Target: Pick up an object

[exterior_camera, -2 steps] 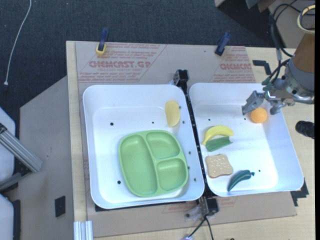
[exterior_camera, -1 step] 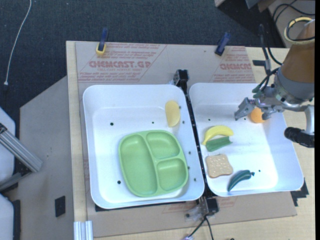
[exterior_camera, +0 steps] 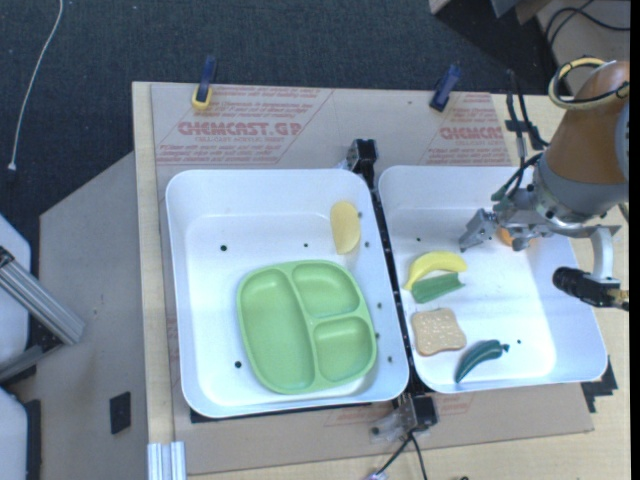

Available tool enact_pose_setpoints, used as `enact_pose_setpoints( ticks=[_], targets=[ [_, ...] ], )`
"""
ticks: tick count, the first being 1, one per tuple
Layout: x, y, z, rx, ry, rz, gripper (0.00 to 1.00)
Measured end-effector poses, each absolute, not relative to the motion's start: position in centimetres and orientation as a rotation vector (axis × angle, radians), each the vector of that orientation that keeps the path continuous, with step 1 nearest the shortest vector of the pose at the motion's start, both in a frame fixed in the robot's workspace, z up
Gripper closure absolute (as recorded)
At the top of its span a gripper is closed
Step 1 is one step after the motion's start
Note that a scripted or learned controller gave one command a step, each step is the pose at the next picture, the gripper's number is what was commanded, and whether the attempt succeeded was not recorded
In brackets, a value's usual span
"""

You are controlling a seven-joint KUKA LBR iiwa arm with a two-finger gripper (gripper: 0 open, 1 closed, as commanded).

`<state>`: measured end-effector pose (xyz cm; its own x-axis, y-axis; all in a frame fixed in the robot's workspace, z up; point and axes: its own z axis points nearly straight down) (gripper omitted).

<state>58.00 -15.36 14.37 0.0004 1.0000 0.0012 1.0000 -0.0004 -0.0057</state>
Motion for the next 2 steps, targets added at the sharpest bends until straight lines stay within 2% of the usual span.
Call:
enact_pose_setpoints(
  ticks=[1,2],
  targets=[
    [58.1,-15.4,15.7,-2.223,-2.221,-0.001,1.00],
    [58.0,-15.7,20.1,-2.226,-2.226,-0.004,1.00]
  ],
)
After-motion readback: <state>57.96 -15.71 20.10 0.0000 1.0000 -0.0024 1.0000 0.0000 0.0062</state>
